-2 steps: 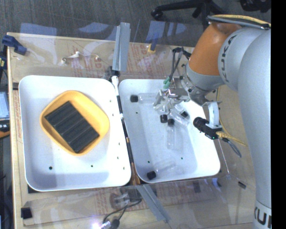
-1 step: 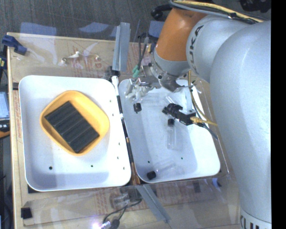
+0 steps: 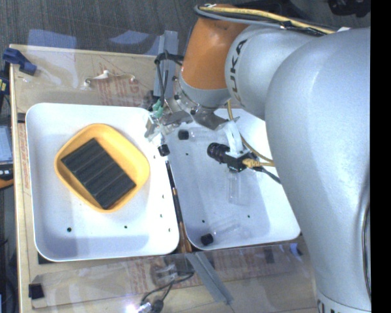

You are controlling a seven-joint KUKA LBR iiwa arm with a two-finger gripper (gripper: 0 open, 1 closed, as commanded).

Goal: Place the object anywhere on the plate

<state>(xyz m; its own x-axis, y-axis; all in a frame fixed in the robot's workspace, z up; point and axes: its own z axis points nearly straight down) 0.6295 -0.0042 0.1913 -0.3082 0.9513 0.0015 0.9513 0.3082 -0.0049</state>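
Arm: the grey arm [image 3: 300, 109] with its orange band comes in from the right and covers much of the right bin [image 3: 247, 230]; its wrist hangs above the inner upper corner of that bin, close to the seam between the two bins.
Gripper: the gripper [image 3: 159, 119] sits near the upper edge of the seam; I cannot tell its state, because the parts there are small and tangled together.
Object: I cannot make out with certainty which thing is the object; a small dark piece [image 3: 163, 150] lies just beside the seam, below the gripper, and it may be it.
Plate: the yellow plate [image 3: 127, 145] lies in the left bin [image 3: 45, 240], with a dark ribbed insert [image 3: 98, 173] in its middle; I judge it lies flat and uncovered so that a drop from above lands easily.
Stage: by my judgement nothing is delivered yet; the plate carries only its insert.
Count: two bins, one plate, one insert, one arm, one cable connector [image 3: 225, 154] at the wrist.
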